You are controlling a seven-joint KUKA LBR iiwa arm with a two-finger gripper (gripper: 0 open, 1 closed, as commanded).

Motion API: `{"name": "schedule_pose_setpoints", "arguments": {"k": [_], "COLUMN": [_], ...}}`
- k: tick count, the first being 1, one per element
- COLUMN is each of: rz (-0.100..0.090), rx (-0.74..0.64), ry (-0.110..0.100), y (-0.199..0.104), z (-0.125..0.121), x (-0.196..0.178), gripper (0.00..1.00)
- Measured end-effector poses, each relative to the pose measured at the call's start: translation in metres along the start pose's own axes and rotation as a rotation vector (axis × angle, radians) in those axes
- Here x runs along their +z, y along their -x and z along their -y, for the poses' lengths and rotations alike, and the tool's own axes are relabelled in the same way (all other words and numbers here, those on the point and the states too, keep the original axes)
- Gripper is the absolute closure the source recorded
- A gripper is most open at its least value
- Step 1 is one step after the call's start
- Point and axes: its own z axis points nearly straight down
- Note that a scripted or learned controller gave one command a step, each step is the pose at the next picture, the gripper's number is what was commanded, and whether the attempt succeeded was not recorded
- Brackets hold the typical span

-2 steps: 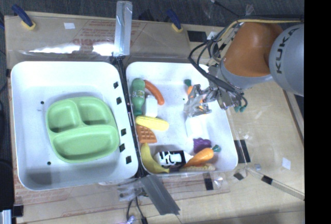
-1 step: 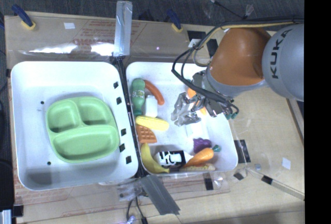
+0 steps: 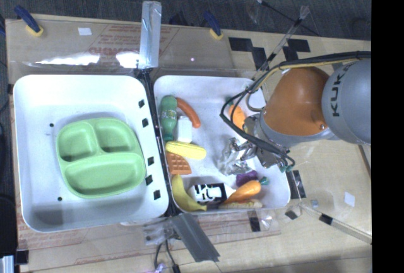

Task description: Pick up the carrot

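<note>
A green divided plate (image 3: pixel 99 158) is seen in the left bin (image 3: pixel 25 139). In the right bin (image 3: pixel 208 84), a banana (image 3: pixel 183 196) is found at the near edge, with the carrot (image 3: pixel 245 190) lying just right of it. The gripper (image 3: pixel 240 155) is poised just above the carrot; whether its fingers are open cannot be told.

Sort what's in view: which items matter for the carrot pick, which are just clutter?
Job:
carrot, near the right bin's front edge
gripper, hovering above the carrot
right bin

Clutter:
banana
corn cob
waffle
green bottle
sausage
green divided plate in left bin
</note>
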Motion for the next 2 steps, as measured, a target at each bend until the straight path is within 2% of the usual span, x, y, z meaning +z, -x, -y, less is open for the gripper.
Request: {"name": "schedule_pose_setpoints", "arguments": {"k": [1,2], "rz": [0.0,0.002], "rx": [-0.002,0.141], "ry": [0.0,-0.001], "y": [0.0,0.023], "z": [0.0,0.018], "x": [0.0,-0.002], "gripper": [0.0,0.0]}}
